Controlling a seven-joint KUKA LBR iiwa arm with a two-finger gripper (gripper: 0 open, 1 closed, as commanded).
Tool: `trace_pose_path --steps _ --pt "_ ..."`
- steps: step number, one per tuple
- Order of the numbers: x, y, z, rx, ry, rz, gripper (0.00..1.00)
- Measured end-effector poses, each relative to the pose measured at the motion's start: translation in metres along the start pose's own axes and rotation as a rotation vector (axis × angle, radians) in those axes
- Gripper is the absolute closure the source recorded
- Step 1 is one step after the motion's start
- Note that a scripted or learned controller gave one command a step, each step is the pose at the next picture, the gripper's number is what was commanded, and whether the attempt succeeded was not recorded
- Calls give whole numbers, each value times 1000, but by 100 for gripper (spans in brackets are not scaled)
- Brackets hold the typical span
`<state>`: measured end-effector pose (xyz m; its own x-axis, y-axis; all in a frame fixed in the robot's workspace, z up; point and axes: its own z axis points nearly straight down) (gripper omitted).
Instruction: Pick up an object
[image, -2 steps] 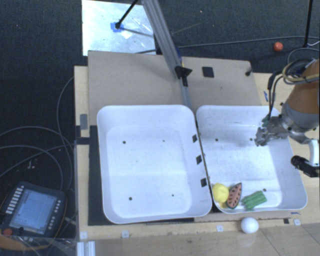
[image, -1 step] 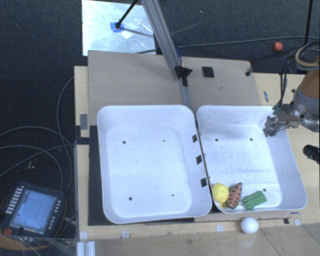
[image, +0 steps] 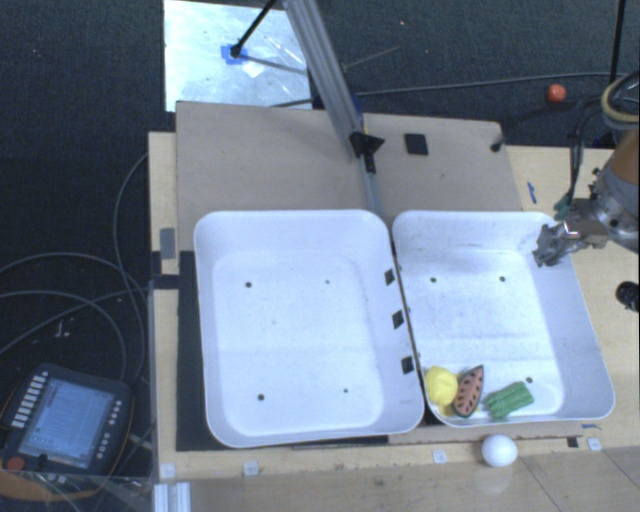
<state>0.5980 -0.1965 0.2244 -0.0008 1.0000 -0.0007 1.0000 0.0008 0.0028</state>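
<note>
Three small objects lie together in the near corner of the right bin (image: 560, 300): a yellow rounded piece (image: 441, 384), a reddish-brown slice with dark spots (image: 468, 391) leaning against it, and a green piece (image: 508, 399) just to the right. My gripper (image: 553, 245) hangs over the bin's far right rim, well away from the three objects. Nothing shows in its grasp.
The left bin (image: 215, 300) stands beside the right one, the two touching along the middle. A white ball (image: 499, 450) rests on the bench in front of the right bin. A teach pendant (image: 65, 415) and cables lie on the floor at left.
</note>
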Motion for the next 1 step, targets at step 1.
trace_pose_path --steps 1 --pt "54 6 -11 1 2 -4 100"
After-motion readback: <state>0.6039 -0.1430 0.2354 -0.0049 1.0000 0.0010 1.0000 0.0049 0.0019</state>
